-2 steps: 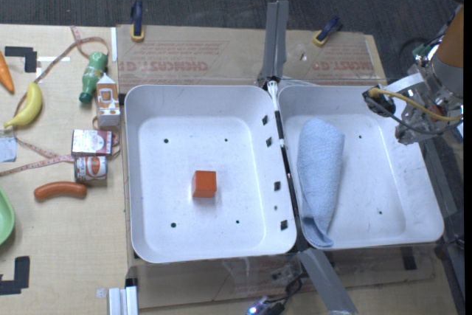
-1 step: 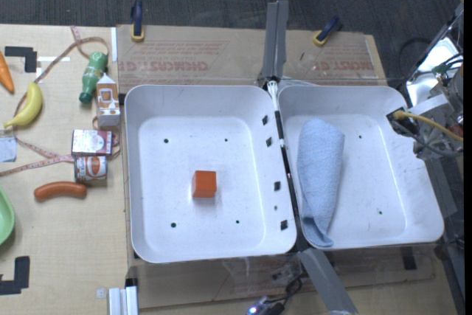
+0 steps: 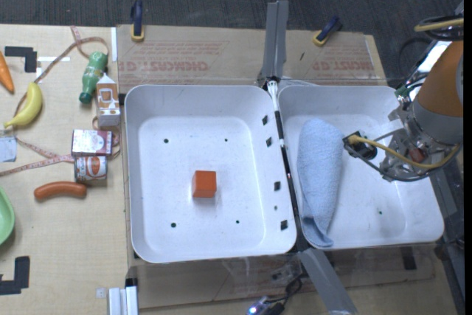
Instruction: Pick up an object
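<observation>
- The gripper (image 3: 404,158) hangs over the right bin (image 3: 424,231), toward that bin's right side, on the grey arm (image 3: 445,96) with the orange band that reaches in from the right edge
- Whether the gripper is released or clenched cannot be told from this slanted view
- A pale blue towel (image 3: 318,173) lies in the right bin close along its left wall, folded long and narrow, running from about the middle of the bin down to the near rim; it is to the left of the gripper and apart from it
- An orange-red cube (image 3: 204,184) sits flat on the floor of the left bin (image 3: 141,158), near the middle, well apart from every wall and from the gripper
- The two white bins stand edge to edge on a sheet of brown cardboard (image 3: 214,55), held at the far side by two clamps — one (image 3: 136,18) above the left bin, one (image 3: 327,31) above the right
- On the tan bench (image 3: 59,254) left of the bins lie a green bottle (image 3: 92,74), a small carton (image 3: 108,101), a can (image 3: 91,168), a sausage (image 3: 60,191) and a banana (image 3: 26,107)
</observation>
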Action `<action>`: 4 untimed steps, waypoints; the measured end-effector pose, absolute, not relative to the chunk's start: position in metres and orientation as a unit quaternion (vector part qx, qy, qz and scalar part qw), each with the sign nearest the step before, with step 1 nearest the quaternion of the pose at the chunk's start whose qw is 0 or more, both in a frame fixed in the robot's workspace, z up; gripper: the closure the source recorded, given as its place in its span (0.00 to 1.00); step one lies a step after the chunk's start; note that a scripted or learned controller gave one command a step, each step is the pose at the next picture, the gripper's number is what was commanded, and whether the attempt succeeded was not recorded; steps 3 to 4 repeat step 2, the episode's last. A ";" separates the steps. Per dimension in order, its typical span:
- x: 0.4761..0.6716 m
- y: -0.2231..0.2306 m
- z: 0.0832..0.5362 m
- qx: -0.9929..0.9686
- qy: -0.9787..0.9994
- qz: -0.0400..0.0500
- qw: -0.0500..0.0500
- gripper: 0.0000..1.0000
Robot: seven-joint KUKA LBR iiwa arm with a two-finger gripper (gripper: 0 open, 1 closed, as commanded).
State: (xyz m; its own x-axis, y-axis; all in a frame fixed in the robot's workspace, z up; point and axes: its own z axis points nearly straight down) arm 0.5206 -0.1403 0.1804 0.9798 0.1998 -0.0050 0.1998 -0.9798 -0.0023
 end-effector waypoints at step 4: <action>0.550 -0.142 0.178 -0.994 -0.113 0.003 0.001 1.00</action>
